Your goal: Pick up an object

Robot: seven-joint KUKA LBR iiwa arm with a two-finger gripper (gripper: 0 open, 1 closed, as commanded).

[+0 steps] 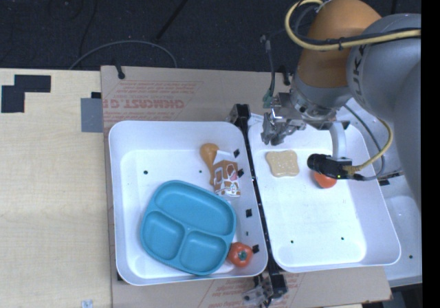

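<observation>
**Overhead, two bins, six things**

Left bin (127,162): one blue divided plate (187,226), one tomato (240,254), one carton (226,179), one drumstick (209,153). Right bin (330,231): one toast slice (282,163), one red piece (324,179) half-hidden by cabling. Pincer (273,133) hovers just beside toast; its state is unclear.

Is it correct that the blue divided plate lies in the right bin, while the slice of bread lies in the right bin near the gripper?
Not quite. The camera view shows the blue divided plate in the left bin, not the right one. The rest stands: the slice of bread lies in the right bin, near the gripper.
</observation>
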